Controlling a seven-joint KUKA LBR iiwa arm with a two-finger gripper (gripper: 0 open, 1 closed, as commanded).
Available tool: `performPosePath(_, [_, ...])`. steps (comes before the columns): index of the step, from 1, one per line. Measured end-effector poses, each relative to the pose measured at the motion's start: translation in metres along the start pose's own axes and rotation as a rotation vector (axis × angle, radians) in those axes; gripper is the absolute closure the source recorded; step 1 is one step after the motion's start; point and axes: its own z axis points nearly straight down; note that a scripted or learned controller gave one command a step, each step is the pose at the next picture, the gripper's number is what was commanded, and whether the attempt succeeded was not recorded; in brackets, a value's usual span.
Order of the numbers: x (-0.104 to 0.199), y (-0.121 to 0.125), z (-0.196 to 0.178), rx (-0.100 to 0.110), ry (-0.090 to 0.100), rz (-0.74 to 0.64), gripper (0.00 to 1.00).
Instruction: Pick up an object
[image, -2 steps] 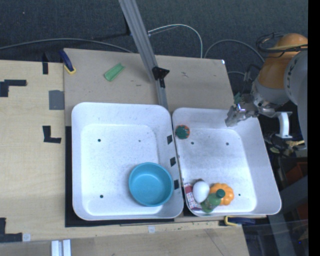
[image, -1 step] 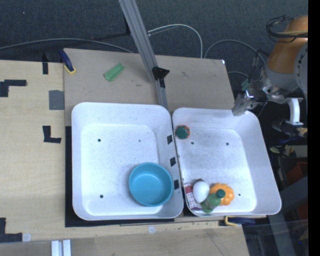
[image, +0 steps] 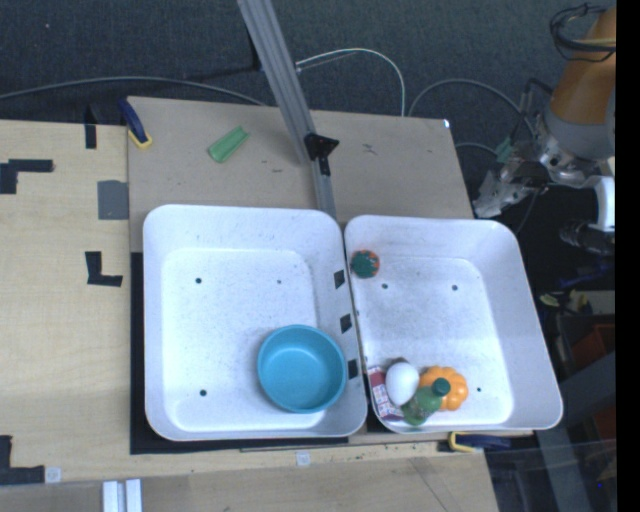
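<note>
A blue bowl (image: 300, 368) sits in the left bin (image: 170, 300), near its front right corner. In the right bin (image: 500, 300), a small green and orange ball (image: 365, 264) lies by the far left corner. A white egg (image: 402, 381), an orange fruit (image: 446, 388), a green bottle-like item (image: 421, 405) and a red and white packet (image: 378, 391) cluster at the front left. My gripper (image: 492, 196) hangs outside the right bin, just beyond its far right corner, well away from all the objects.
A slanted metal pole (image: 288, 85) crosses the bench above the gap between the bins. On the bench behind the left bin lie a green block (image: 227, 144) and a blue and yellow clamp (image: 135, 125). Cables (image: 380, 60) trail behind the bench.
</note>
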Motion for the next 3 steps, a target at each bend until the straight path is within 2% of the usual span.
performPosePath(3, [0.173, -0.028, -0.01, 0.006, 0.003, -0.006, 1.0])
